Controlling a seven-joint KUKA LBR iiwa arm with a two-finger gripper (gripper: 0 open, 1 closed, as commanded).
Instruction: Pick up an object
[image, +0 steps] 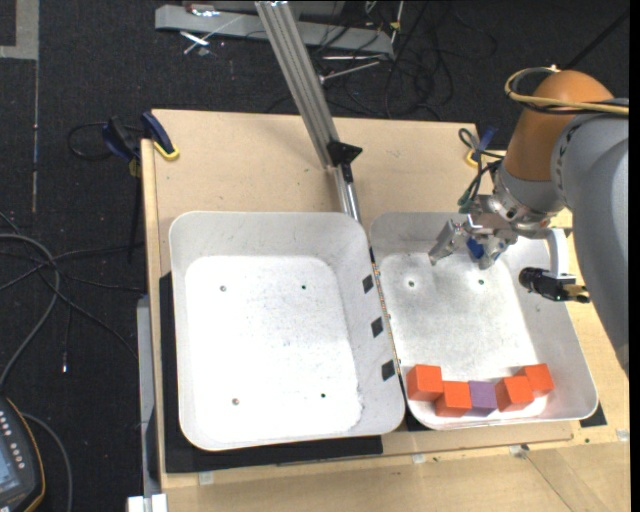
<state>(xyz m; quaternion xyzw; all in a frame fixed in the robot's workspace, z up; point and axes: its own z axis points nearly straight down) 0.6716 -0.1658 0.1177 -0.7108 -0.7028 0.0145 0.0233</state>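
At the far left edge of the wooden surface (250, 160) a blue and yellow clamp (158, 135) grips the corner. The left bin (190, 250), white and speckled with fine dark marks, lies just beside the right bin (565, 340), their inner rims touching along a seam marked by three small black tabs. A grey metal pole (305, 85) slants down from the top of the view and ends near the top of that seam. Along the near wall of the right bin sits a row of blocks, packed close together: an orange block (426, 381), a second orange block (456, 397) touching it, a purple block (483, 396) in the middle, then a third orange block (516, 392) and a fourth orange block (538, 378) nearest the right wall. The claw (470, 243) hangs over the far part of the right bin, well apart from the blocks, its fingers spread and nothing between them. Behind it the arm (560, 150) rises with its orange band toward the right edge, and another blue and yellow clamp (478, 142) shows at the surface's far right corner.
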